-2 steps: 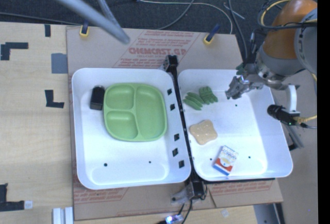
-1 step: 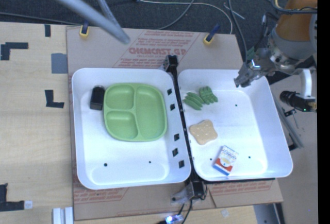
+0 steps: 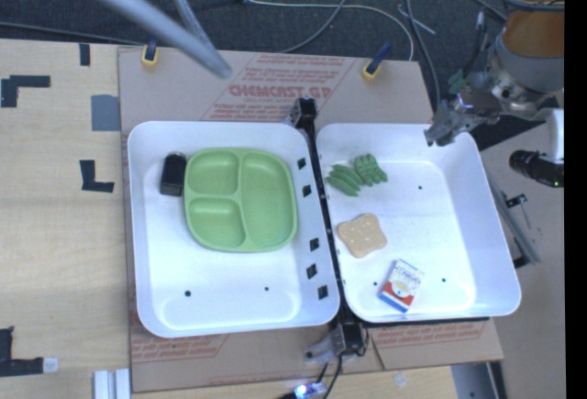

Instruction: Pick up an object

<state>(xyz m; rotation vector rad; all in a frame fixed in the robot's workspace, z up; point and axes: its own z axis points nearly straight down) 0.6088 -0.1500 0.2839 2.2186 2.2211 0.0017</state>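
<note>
arm in from the right, gripper (image 3: 443,133) poised over the far right corner of the right bin (image 3: 459,232), above the rim, nothing between its tips; whether it is wide or narrow, cannot tell, too small and dark. candidates in the right bin: green bean cluster (image 3: 358,174) near the divider, tan toast-shaped piece (image 3: 360,235) just below it, small red, white and blue carton (image 3: 400,285) toward the near edge. left bin (image 3: 220,305) carries a green divided plate (image 3: 241,199) with a black block (image 3: 172,174) touching its left side. step looks like approach, no grasp begun. next move calls for travel inward and down over one item; beans are nearest.
</note>
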